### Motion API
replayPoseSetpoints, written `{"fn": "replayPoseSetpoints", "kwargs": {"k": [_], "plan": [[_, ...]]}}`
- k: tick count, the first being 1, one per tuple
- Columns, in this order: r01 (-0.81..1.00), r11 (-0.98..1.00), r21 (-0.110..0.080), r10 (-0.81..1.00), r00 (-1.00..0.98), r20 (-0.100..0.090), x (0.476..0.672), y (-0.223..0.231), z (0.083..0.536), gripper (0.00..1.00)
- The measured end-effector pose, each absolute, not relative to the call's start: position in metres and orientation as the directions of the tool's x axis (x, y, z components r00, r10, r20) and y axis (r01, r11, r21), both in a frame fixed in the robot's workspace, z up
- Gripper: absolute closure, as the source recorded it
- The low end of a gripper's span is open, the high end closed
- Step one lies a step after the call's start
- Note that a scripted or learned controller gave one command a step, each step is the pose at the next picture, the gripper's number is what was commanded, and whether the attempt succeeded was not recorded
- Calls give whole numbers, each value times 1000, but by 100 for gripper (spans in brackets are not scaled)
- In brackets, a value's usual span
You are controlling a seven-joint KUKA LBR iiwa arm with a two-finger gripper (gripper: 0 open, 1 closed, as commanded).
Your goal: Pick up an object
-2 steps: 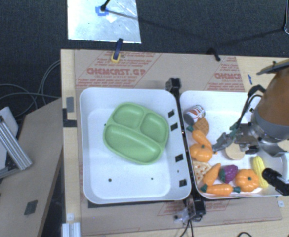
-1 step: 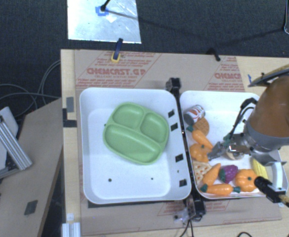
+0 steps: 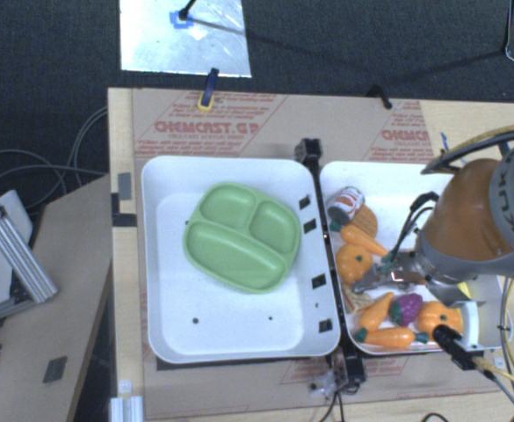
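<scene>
At the near edge of the pale wooden desk (image 3: pixel 239 121), the two shallow white plastic bins sit side by side. The right-hand bin (image 3: pixel 388 176) holds a heap of toy food. Nearest the camera, along its front wall, lies a long orange plastic carrot (image 3: pixel 390 338), with a second orange carrot (image 3: pixel 375 309) angled just above it at about ten o'clock. Beside these, toward three o'clock, rests a purple bunch of toy grapes (image 3: pixel 407 307), touching a round orange plastic fruit (image 3: pixel 433 316) at its right.

The grey arm with the orange band (image 3: pixel 472 214) reaches in from three o'clock, and its hand (image 3: pixel 381 273) sits low over the middle of the heap, just above the grapes and the second carrot. Its metal fingers point toward nine o'clock, next to an orange toy pumpkin-like fruit (image 3: pixel 355 263); whether the fingers are spread or closed, and whether anything lies between them, I cannot tell.

Farther back, another orange carrot (image 3: pixel 363 239) lies across a round tan biscuit-like piece (image 3: pixel 364 221), and at about eleven o'clock from it a small red and white can (image 3: pixel 345 203) lies tilted near the bin's left wall.

The left-hand bin (image 3: pixel 169 323) carries a light green plastic tray with three compartments (image 3: pixel 242 236), set slightly askew near its centre.

Beyond the bins, at twelve o'clock, a shiny silver sheet (image 3: pixel 184 25) lies on the dark carpet.
</scene>
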State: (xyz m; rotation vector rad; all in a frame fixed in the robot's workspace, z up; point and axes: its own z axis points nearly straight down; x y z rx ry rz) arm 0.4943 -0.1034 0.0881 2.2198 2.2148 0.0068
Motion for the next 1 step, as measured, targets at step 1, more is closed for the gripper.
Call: {"fn": "replayPoseSetpoints", "kwargs": {"k": [1], "plan": [[1000,-2,10,1000,2,-5,497,-106,86,0]]}}
